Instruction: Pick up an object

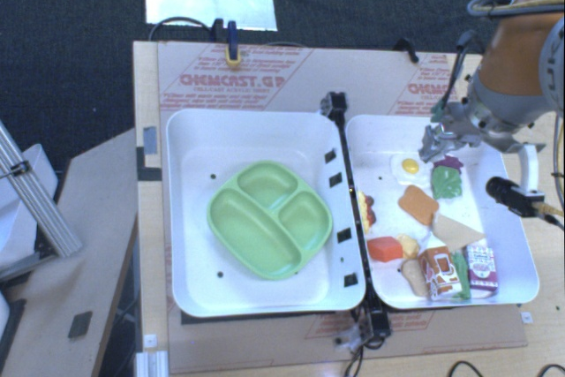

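Note:
My gripper [432, 146] hangs over the back of the right bin [521, 274], just right of a toy fried egg [409, 165]. Below it lies a green vegetable [446, 183] with a purple piece [450, 162] at its top end. Nearer the front are an orange-brown bread slice [418, 205], a tan wedge [456, 230], a red block [385, 249], a small yellow piece [407, 243] and two printed cartons [446, 271] [481, 267]. I see nothing held in the gripper.
The left bin [190, 132] holds a green divided plate [269, 219]. A black clip strip [346, 190] runs along the divide between the bins. A small red and yellow item [366, 210] lies by the right bin's left wall.

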`<state>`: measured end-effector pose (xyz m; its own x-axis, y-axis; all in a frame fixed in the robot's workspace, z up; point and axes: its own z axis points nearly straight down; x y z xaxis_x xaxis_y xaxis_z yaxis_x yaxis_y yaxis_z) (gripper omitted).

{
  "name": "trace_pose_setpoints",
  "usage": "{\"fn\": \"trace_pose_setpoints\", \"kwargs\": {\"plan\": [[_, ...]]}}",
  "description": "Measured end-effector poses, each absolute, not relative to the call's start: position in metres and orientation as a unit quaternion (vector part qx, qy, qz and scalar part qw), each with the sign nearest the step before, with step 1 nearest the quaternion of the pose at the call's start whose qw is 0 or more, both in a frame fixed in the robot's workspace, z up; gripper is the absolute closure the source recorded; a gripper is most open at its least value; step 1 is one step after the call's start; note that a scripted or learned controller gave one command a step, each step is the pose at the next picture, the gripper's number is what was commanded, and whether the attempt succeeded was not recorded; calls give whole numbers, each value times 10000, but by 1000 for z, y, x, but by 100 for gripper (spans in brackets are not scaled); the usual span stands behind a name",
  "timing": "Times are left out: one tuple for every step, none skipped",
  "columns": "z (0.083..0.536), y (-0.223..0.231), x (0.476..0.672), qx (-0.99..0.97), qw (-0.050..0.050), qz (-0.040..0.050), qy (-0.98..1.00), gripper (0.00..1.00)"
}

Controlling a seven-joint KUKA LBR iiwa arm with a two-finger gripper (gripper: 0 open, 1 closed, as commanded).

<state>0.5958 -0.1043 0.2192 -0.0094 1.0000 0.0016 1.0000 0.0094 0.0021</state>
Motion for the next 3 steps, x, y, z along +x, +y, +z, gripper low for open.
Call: {"fn": "trace_pose_setpoints", "kwargs": {"plan": [[229,-52,607,7033,4,19,7108,100],[234,-5,613,7037,3,15,7105,100],[237,43,611,7038,2,13,7104,100]]}}
